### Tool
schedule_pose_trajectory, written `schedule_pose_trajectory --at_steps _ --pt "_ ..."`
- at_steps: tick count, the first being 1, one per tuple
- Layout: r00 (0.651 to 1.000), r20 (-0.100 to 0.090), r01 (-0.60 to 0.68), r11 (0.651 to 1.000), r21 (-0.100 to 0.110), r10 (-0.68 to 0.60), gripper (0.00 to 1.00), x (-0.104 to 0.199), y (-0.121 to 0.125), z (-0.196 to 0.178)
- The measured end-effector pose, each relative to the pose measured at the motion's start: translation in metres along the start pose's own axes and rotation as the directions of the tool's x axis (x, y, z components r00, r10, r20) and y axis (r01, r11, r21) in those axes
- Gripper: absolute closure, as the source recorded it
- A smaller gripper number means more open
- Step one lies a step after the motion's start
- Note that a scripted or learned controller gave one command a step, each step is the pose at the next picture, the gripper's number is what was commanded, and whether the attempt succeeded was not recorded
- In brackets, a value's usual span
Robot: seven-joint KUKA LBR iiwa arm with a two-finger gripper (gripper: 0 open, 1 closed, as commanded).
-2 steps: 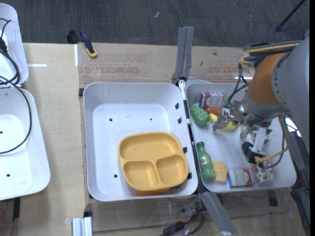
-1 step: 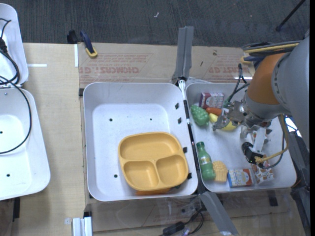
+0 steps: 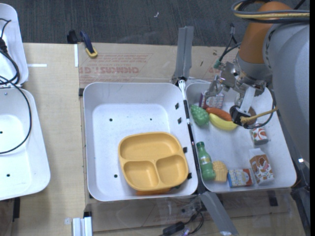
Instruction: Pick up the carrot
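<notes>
we see the end effector [image 3: 230,95] with its 2 fingers apart, holding nothing, just by the carrot [image 3: 219,113], which touches the banana [image 3: 224,124] in the right bin [image 3: 281,151].

Single fixed camera above bench [image 3: 49,50], slanted down, both bins [image 3: 93,132].

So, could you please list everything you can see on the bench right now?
bins: two, white, side by side
divided plate: one, yellow, left bin
carrot: one, orange, right bin's far end
green vegetable: one, green, beside carrot
banana: one, yellow, against carrot
bottle: one, green, right bin's left wall
corn cob: one, yellow, beside bottle
cartons: four, white with print, right bin
clamp: one, blue and yellow, bench beyond left bin
arm: one, grey with orange band, from right
gripper: one, grey, above carrot
</notes>
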State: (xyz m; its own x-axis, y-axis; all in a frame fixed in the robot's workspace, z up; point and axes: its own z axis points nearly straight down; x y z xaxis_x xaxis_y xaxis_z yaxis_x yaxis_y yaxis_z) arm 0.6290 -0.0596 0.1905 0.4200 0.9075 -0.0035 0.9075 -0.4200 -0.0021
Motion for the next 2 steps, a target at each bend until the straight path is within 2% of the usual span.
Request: schedule_pose_trajectory --at_steps 1,2 --pt "0.96 -0.001 0.282 0.96 0.002 -0.282 0.0 -0.038 -0.074 -0.002" --pt "0.953 0.0 0.304 0.953 0.001 -0.304 0.0 -0.047 -0.008 0.057"
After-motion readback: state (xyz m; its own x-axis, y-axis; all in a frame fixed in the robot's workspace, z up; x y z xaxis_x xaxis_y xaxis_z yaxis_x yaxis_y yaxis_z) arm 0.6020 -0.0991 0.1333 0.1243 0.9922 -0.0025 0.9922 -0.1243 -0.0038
